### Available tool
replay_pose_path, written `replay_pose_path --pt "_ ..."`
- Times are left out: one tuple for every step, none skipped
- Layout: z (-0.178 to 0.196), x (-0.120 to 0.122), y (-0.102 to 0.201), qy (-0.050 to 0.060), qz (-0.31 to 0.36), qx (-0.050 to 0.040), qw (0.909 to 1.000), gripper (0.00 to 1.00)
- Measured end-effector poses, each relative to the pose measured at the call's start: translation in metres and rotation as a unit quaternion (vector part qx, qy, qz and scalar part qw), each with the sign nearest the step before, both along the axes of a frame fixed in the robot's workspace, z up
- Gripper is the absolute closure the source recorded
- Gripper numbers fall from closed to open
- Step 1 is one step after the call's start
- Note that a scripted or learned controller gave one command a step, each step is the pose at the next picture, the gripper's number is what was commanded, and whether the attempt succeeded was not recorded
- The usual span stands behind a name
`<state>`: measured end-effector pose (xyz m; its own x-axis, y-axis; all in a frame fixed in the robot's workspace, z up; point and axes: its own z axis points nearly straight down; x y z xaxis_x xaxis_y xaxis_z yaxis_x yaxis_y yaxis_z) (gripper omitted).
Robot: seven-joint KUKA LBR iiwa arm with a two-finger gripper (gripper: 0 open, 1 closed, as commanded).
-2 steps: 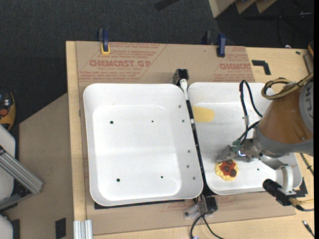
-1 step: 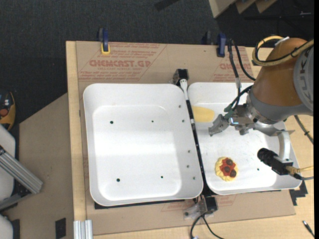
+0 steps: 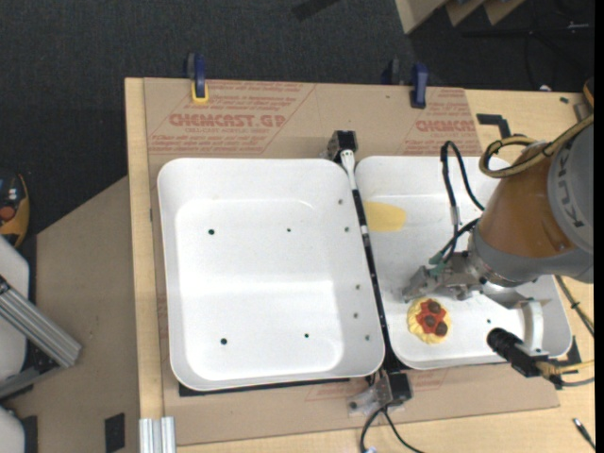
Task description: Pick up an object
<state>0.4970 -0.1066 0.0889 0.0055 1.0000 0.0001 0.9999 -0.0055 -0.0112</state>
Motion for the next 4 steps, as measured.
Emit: replay_pose_path --pt "0.183 0.061 0.027 -0.017 0.006 -0.0014 0.9998 0.0" --pt "0.411 0.062 0.077 -0.017 0.006 -0.0001 0.9998 0.0" --pt "0.326 0.074 0.139 -0.002 0.006 0.0006 1.0 0.0" --pt "0.236 0.147 0.209 -0.002 0.006 0.0005 1.0 0.0"
